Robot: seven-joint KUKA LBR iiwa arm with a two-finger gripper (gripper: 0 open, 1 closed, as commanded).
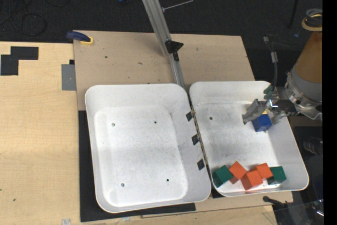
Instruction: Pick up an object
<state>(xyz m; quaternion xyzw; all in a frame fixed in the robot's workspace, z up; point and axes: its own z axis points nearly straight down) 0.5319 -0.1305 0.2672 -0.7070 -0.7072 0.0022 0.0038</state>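
A: We're looking down on the gripper over the upper right part of the right bin, with the arm reaching in from the edge, its upper part cut off by the frame.

B: And right beneath the jaws we see a blue block. It looks to sit between the grey fingers, touching them, though the fingertips blur into it and we can't quite trace where each one ends.

A: Agreed, the jaws look narrowed around that block. Whether it's lifted clear of the bin floor, we can't tell from this slant.

B: Well below the jaws, against the near wall, we have a cluster: a green block, an orange block, another orange block and a second green block, partly overlapping.

A: Off to the jaws' far side lies the left bin.
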